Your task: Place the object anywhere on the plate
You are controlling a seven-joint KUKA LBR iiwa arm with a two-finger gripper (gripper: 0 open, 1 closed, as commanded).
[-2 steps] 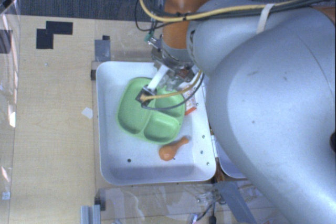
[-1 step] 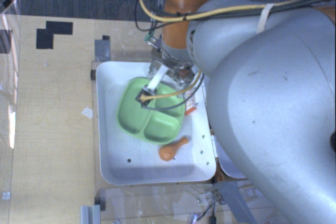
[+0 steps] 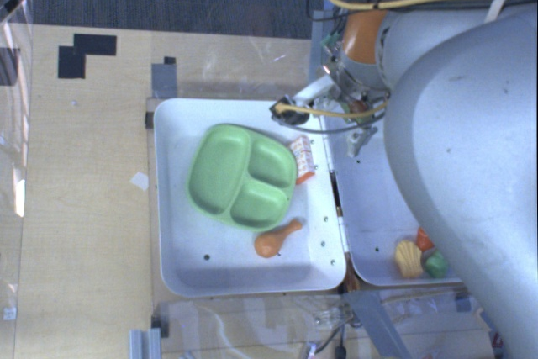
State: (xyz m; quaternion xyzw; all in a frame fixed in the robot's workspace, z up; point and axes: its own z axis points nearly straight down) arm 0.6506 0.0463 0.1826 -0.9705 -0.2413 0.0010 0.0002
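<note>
Hovering over far right corner of left bin [image 3: 178, 263]: gripper [image 3: 356, 120], opening cannot be told | orange drumstick [image 3: 277, 240] flat by near edge, clear of green divided plate [image 3: 220, 172], so open to top-down grasp | packet [image 3: 302, 157] touching plate's right rim.

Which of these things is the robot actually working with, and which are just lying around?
Job: green plate; gripper. Which item goes on the plate cannot be told.
Lying about: orange drumstick toy beside the plate; small white-and-red packet at the plate's right edge; yellow piece, red piece, green piece in the right bin.
</note>
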